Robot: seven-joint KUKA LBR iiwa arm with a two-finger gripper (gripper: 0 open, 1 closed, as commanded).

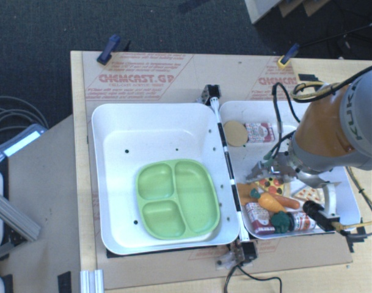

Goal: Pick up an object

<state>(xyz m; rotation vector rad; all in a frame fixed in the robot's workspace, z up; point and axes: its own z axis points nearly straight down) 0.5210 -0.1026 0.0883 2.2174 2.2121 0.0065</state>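
My gripper (263, 171) hangs low over the middle of the right bin (247, 108), just above a heap of toy food. Under and beside it lie an orange carrot (273, 202), a small colourful piece (272, 182) and a pizza slice (308, 194). Nearer the front are a red-labelled can (257, 215) and a bottle with a green cap (291, 223). Behind the gripper sit a round tan disc (236, 133) and a red-and-white packet (259, 132). The arm's body hides the bin's right part.
The left bin (112, 127) holds a green divided plate (176, 198). A black divider rail (225, 154) runs between the bins. Cables (283, 96) loop over the right bin's back rim. Blue and yellow clamps sit at the bench's far edge.
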